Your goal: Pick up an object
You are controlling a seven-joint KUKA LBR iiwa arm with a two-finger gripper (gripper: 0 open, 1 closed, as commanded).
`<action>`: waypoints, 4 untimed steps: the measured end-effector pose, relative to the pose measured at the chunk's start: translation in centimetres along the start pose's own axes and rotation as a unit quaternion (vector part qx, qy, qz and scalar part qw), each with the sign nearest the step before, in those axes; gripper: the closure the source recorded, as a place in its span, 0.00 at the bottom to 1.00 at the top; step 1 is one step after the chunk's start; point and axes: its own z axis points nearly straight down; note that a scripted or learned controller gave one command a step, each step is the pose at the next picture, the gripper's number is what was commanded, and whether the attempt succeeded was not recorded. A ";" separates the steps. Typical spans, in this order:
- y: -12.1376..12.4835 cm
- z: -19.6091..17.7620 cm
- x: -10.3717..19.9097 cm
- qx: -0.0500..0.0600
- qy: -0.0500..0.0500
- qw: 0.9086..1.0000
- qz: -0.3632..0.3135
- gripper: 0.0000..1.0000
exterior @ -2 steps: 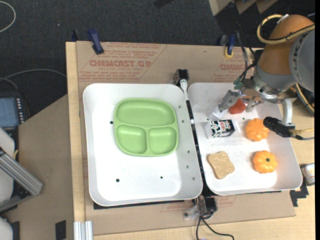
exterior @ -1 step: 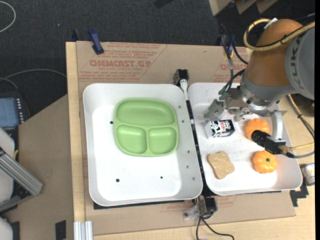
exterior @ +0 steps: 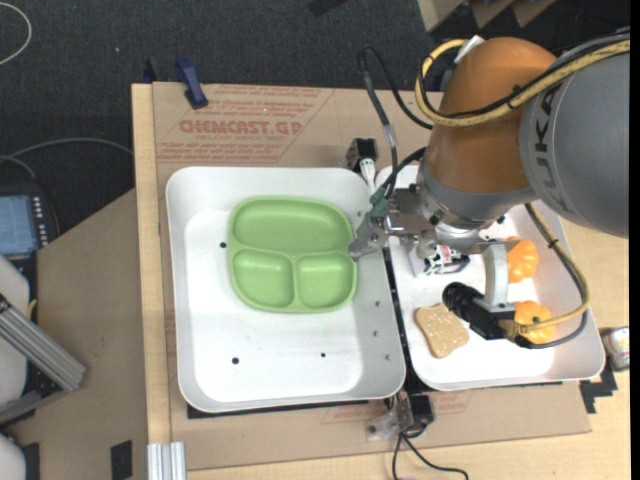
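Bench [exterior: 250, 118]: brown board, two white bins side by side.

Left bin [exterior: 190, 298]: holds one green plate [exterior: 290, 253] with three compartments, one long at the far side and two smaller at the near side. The plate lies flat in the far half of the bin, nearer the right wall than the left. The near half of the bin floor is bare white.

Arm [exterior: 590, 138]: comes in from the right, with the orange band over the far part of the right bin [exterior: 500, 373]. The wrist is tipped toward the left.

Gripper [exterior: 368, 236]: sits low over the seam between the two bins, with its tip at the plate's right rim, touching it or just beside it; contact is not certain from this angle. Cannot tell whether the gripper is spread or closed, because the tip is small and partly lost against the wrist hardware. Nothing is seen held.

Right bin, partly covered by the arm:
- a tan bread slice [exterior: 442, 330], flat, near the left wall at the near side;
- an orange piece [exterior: 522, 258] further right;
- a second orange piece [exterior: 532, 320] nearer the front, shape unclear;
- a small white item [exterior: 440, 261] with dark marks just under the wrist, not identifiable.
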 end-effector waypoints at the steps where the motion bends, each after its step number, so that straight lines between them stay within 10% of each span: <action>1: 0.2 -0.7 -0.8 0.000 -0.002 1.000 0.006 1.00; 2: -2.5 -12.1 0.7 -0.005 -0.001 1.000 0.004 1.00; 3: -4.1 -16.9 7.1 -0.002 -0.001 1.000 0.002 1.00; 4: -4.0 -17.6 6.7 -0.001 -0.003 1.000 0.005 1.00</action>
